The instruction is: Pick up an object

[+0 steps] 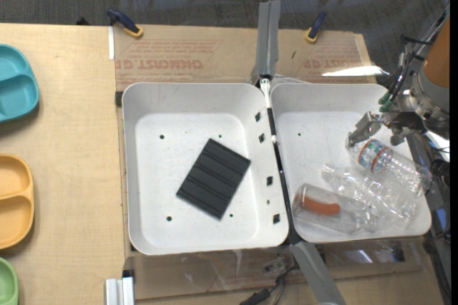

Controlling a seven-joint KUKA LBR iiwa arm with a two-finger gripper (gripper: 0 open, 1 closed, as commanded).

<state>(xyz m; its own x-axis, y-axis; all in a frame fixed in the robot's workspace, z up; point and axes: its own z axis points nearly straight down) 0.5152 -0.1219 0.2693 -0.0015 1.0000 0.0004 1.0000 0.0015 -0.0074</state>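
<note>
The gripper (378, 126) hangs at the frame's right with fingers spread wide, holding nothing. Just below it in the right bin (315, 99) lies a clear plastic bottle (390, 162), long axis slanting toward lower right

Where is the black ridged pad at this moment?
The black pad lies tilted on the floor of the left bin, near its middle, alone, across the divider from the clear bottles.

Arm (436, 74) and teal tray (16, 85) cut by edges
</note>
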